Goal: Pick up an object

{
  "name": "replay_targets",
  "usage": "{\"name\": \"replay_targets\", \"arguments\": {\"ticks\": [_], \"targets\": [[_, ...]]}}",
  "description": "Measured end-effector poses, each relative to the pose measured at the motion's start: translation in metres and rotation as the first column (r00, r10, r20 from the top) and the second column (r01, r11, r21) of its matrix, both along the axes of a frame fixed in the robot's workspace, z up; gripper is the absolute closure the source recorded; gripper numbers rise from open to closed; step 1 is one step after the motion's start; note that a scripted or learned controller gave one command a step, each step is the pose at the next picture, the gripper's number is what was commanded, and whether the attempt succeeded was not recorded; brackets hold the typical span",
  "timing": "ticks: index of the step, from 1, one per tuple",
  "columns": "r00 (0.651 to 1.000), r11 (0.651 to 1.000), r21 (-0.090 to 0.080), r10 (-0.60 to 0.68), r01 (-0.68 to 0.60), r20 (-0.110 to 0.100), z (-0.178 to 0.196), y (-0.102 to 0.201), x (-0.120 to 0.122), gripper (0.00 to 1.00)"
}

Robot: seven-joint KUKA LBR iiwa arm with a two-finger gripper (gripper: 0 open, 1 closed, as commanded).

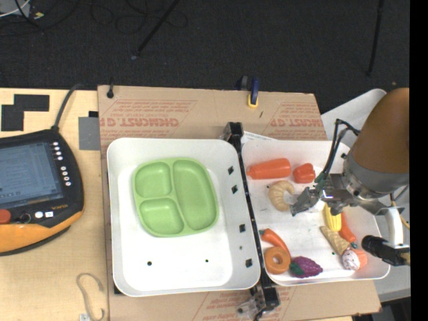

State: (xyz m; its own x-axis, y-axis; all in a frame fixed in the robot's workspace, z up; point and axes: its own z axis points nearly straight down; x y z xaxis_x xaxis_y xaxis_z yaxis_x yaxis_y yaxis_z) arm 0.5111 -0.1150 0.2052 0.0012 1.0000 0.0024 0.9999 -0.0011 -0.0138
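The right bin (314,279) holds several toy foods. Along its back lie a long orange sausage-like piece (269,168) and a small red pepper (303,172). In front of them is a curled beige piece (281,194). My gripper (302,202) hangs low over the bin's middle, just right of that beige piece, and nothing is visibly held in it. A yellow corn piece (332,219) is partly hidden under the wrist. Toward the front are a small carrot (273,237), an orange ring (277,260), purple grapes (305,267), a beige cone (334,239) and a white-pink egg (350,260).
The left bin (127,259) carries a green divided plate (176,196). A black divider (245,206) runs between the two bins. A tablet pendant (33,186) lies on the bench at the far left. The arm's orange band (391,129) looms over the right bin's right side.
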Motion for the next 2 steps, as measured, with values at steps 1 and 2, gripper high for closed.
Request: {"name": "replay_targets", "arguments": {"ticks": [1, 2], "targets": [[1.000, 1.000, -0.002, 0.001, -0.001, 0.012, 0.006, 0.000, 0.003, 0.00], [1.000, 1.000, -0.001, 0.002, -0.002, 0.005, -0.055, -0.006, 0.005, 0.00]]}}
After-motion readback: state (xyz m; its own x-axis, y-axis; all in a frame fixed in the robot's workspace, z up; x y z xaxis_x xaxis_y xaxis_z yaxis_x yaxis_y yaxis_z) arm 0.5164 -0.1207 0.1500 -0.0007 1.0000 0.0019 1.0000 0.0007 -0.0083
